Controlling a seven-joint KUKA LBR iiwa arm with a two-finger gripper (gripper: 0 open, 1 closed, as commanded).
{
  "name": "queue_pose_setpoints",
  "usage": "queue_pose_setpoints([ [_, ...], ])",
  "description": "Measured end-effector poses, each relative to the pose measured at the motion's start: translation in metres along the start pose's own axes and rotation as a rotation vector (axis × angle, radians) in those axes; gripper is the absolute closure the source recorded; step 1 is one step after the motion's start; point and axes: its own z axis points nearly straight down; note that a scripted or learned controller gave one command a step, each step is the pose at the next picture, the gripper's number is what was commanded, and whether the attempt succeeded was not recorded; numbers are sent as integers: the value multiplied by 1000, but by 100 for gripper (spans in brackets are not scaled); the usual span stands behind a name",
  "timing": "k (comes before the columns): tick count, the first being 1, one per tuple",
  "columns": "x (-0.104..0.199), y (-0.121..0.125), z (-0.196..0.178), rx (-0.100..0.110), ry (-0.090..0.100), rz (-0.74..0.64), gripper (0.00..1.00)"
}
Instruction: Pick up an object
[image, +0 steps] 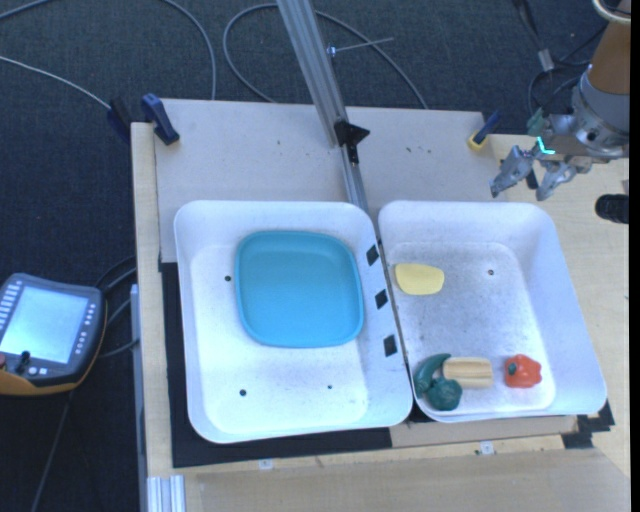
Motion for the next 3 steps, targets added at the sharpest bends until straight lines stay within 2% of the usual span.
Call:
queue_pose_setpoints([
  [1, 0, 0, 0, 0, 0, 0, 0],
  [2, 4, 0, 43, 4, 1, 0, 0],
  [3, -3, -5, 101, 5, 1, 1, 0],
])
